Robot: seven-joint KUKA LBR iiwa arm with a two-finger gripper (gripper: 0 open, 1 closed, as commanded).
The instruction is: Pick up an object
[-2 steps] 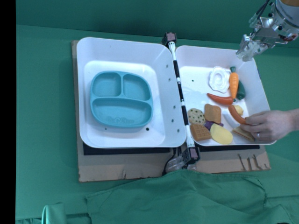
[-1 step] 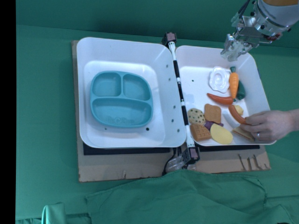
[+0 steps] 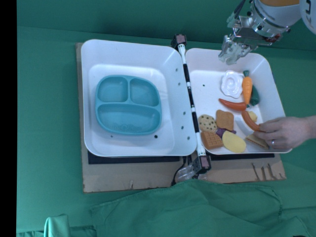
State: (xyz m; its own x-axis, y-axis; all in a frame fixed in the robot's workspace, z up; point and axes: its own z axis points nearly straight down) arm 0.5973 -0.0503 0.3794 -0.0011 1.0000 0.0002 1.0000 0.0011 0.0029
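My gripper (image 3: 232, 53) hangs above the far edge of the right bin (image 3: 207, 65), with nothing visible between its fingers. Below it in that bin lie a white fried egg (image 3: 231, 84), an orange carrot (image 3: 247, 89), a red chilli (image 3: 232, 104), a sausage (image 3: 248, 120), a chocolate-chip cookie (image 3: 207, 123), a brown cracker (image 3: 224, 120), a waffle piece (image 3: 211, 139) and a yellow potato slice (image 3: 234, 142). The gripper is a short way above and behind the egg, apart from it.
A human hand (image 3: 289, 132) reaches into the right bin from the right and touches items near the sausage. The left bin (image 3: 94, 53) holds a teal divided plate (image 3: 128, 105). Green cloth lies in front of the bench.
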